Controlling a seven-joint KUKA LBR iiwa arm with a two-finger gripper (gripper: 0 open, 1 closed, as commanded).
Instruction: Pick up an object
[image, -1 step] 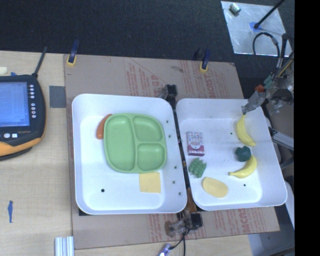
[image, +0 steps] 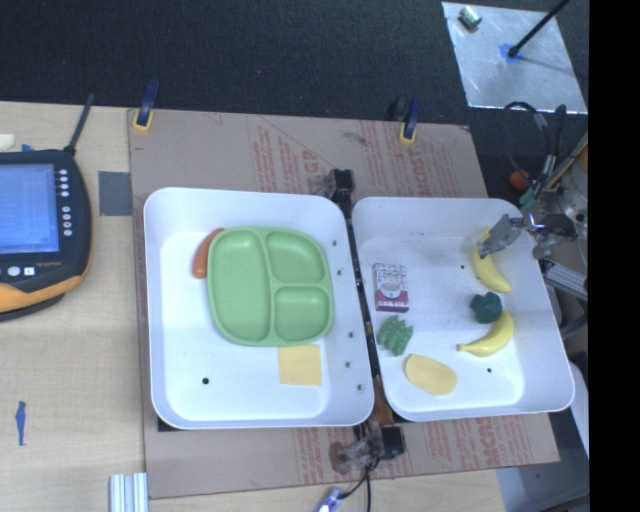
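Where legible, red lettering on cardboard at twelve o'clock; red-and-white packet, print unreadable. Gripper over banana at three o'clock; state indeterminate.

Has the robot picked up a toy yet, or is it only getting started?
Only getting started. Nothing looks picked up: both bananas, upper and lower, the dark green piece, the packet and the yellow chip all lie in the right bin. The gripper sits just above the upper banana. Grabbing and lifting are left.
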